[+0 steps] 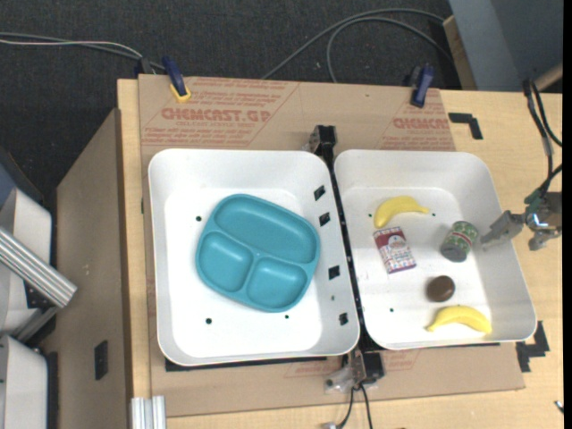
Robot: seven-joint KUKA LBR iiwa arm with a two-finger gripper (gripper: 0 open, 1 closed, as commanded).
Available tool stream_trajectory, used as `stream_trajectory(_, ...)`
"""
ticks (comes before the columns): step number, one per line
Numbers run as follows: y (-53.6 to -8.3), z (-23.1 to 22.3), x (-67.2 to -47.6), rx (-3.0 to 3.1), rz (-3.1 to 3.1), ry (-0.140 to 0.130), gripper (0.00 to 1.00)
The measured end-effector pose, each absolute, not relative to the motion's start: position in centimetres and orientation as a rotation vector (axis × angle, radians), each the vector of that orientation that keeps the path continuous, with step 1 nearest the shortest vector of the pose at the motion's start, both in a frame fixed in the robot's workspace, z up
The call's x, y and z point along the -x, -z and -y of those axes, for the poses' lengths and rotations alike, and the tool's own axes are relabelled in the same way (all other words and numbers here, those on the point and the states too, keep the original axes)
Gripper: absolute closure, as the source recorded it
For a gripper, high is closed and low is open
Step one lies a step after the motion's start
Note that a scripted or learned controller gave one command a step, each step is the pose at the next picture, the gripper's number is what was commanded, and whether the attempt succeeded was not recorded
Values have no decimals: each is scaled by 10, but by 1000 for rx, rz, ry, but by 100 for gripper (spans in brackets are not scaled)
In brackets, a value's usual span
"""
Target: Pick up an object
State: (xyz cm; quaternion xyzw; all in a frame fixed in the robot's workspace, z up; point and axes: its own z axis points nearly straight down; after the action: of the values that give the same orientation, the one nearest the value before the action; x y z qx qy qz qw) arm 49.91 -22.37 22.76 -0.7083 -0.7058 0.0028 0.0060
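- White plastic on both bins, left bin [170,266] carrying a teal divided plate [257,251], right bin [500,186] carrying the small stuff.
- Approach step in hand, judging by the layout: gripper [500,228] in at the right bin's far edge, just beside the green can [459,240], nothing lifted yet.
- Fingers too small and blurred at the frame's edge to call; open or closed, cannot tell, and nothing visibly between them.
- Likeliest target, the green can: in the right half of the right bin, tipped over or leaning, possibly, with its round end turned up and left toward the camera.
- Long axis of the can hard to read at this size; seemingly slanting from lower left to upper right, toward the gripper.
- Elsewhere in that bin: upper banana [401,208] near the top, long axis roughly left to right, arching upward.
- Lower banana [460,319] near the bottom edge, also lying left to right, tips curling up slightly.
- Red-and-white packet [393,249] flat near the bin's left side, long axis running roughly top to bottom.
- Small brown round thing [440,287] between can and lower banana, no axis to speak of.
- Next move, as a judgement: a short slide left and down over the can, closing across its narrow width, not along its length.
- Risk: a round can rolling away from a glancing touch.
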Motion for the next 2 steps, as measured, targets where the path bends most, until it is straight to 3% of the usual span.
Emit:
stream_trajectory(1,-233,223,-502,2220,2221,0,0)
stream_trajectory(2,-186,223,-493,2218,2216,-2,0)
